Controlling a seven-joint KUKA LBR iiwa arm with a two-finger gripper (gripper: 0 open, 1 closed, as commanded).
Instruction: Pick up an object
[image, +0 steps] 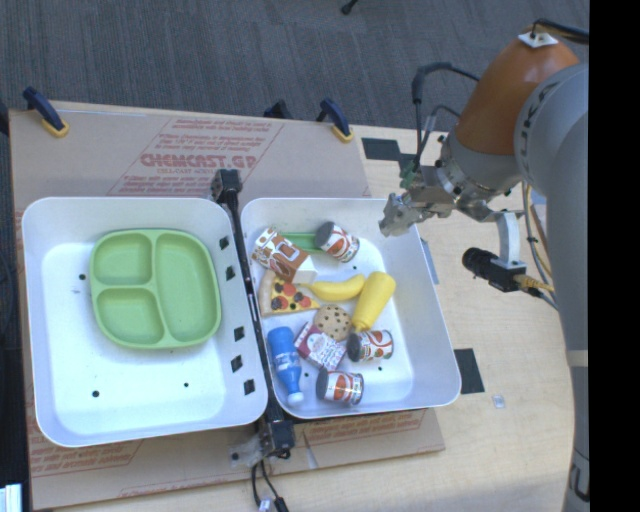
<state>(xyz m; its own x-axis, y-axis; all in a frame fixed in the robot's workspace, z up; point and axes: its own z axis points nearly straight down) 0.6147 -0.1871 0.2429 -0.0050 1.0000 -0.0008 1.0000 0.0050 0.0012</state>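
Claw (398, 215) hangs over the far-right corner of the right bin (436, 330), just at its rim. Finger state: cannot tell; the tips are too small and blurred, and no object shows between them.

Task objs all lie in the right bin, clustered toward its left and centre. From the claw they lie left and near. Closest candidate: small can (338, 242) w/ red label, lying on its side just left of the claw, long axis roughly left-right. Next: yellow bottle (372, 299), near of the claw, long axis running far-right to near-left, touching the banana (336, 289) at its left. Further near: two more cans (375, 345) (341, 387), a cookie (332, 322), a blue bottle (284, 364) along the bin's left wall, a pizza slice (286, 295).

Judgement: the move turns on a short shift left plus descent; the far can needs the least travel. Cluster is tight, so neighbours may get nudged.

Surface: bin floors are smooth white plastic, shallow walls. Left bin (50, 380) holds a green divided tray (155, 288). Both bins sit on cardboard (200, 155) clamped to the desk (500, 440).

Room: open bin floor at right of the cluster gives approach clearance.
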